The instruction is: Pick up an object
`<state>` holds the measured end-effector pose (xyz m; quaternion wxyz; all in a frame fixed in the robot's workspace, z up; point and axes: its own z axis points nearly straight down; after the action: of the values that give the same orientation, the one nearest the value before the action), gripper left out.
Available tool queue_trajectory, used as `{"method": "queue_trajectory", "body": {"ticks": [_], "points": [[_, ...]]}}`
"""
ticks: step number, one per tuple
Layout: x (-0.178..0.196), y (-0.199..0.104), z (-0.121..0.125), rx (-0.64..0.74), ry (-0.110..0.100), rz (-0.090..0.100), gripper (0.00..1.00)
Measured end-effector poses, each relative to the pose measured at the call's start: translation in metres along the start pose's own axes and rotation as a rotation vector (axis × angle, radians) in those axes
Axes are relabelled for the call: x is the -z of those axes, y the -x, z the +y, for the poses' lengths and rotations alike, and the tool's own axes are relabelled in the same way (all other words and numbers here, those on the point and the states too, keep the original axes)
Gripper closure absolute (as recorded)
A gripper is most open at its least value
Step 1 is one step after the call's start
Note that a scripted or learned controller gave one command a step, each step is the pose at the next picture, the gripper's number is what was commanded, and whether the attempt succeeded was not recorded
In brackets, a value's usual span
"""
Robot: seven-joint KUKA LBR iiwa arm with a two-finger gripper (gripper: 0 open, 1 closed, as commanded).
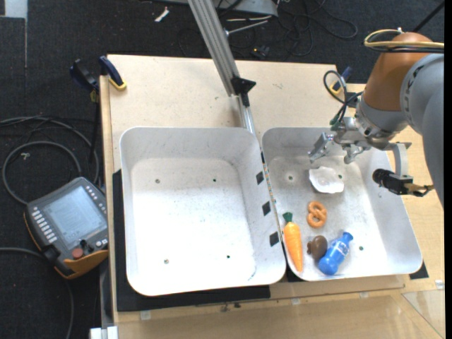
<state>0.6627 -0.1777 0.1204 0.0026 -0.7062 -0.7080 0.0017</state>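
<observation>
Nearest the camera, at the front of the right bin [395,260], a blue bottle [335,253] lies tilted, touching a small brown lump [318,246] on its left. Just left of those an orange carrot [293,244] with a green top lies along the bin's inner wall, top pointing away. Behind the lump sits a pretzel-shaped orange piece [317,213], apart from the others. Further back, mid-bin, a white crumpled thing [326,180], maybe a shell or a wad, hard to tell against the white floor. The gripper [337,147] hangs over the back half of the right bin, just behind and above the white thing, fingers spread apart with nothing between them; contact with the white thing is not clear from here. The arm [395,83], grey with an orange band, comes in from the right. The left bin [134,210] sits side by side with the right one, walls touching. Left of the bench on the dark floor, a handheld control pad [69,223] with a cable. At the far edge of the bench, a metal pole [215,37] slants up from between the bins.
</observation>
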Motion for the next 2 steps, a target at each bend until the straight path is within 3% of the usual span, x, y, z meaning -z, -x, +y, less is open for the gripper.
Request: {"method": "queue_trajectory", "body": {"ticks": [1, 2], "points": [[0.015, 0.001, 0.002, 0.000, 0.010, -0.003, 1.00], [0.075, -0.009, 0.002, 0.001, 0.015, -0.003, 1.00]]}}
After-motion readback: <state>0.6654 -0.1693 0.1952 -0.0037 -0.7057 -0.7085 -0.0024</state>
